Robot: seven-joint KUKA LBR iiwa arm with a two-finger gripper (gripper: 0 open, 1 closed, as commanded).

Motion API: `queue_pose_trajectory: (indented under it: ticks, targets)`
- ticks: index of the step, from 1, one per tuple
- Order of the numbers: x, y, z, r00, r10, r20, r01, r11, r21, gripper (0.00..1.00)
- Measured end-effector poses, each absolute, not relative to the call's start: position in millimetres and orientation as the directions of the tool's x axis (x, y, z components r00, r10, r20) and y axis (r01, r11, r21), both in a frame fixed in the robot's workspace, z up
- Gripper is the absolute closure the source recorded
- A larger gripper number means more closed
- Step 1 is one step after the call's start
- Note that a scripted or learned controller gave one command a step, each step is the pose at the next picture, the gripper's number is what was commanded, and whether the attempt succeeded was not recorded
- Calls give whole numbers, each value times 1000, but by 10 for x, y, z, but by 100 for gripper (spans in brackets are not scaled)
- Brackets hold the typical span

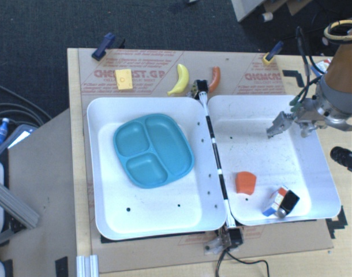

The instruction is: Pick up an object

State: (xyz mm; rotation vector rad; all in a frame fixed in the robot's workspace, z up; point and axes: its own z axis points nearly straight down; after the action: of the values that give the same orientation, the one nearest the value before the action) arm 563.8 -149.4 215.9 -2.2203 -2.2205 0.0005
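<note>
The arm [337, 85] reaches in from the right over the right bin [314, 154]. Its gripper [288, 126] hangs above the upper part of that bin, near the back right. Two grey fingers [275, 128] splay apart, one pointing left and down, the other toward the right; they look spread with nothing between them.

Two things lie in the right bin. An orange cup [245, 182] sits on the floor near the divider, in the lower left part of the bin. It is well apart from the gripper, below and to the left of it. A small block [281, 202], white, blue, red and black, lies in the lower part of the bin, just right of the cup and almost straight below the gripper, also well apart from it.

The left bin [107, 201] holds a blue plate [153, 150] with three compartments, lying flat near the middle.

On the bench [147, 68] behind the bins lie a yellow tile [124, 80], a banana [179, 79] and an orange sausage [214, 78], the last two close to the back of the divider.
</note>
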Motion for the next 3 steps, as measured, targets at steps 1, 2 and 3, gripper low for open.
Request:
queue_pose_trajectory:
  ticks: [1,2,3]
  targets:
    - [5343,-995,854,0,1000,1,1000,0,-1,0]
    - [6324,-1118,851,-1,1000,0,1000,1,1,0]
    - [6669,-934,851,-2,1000,-1,1000,2,1,0]
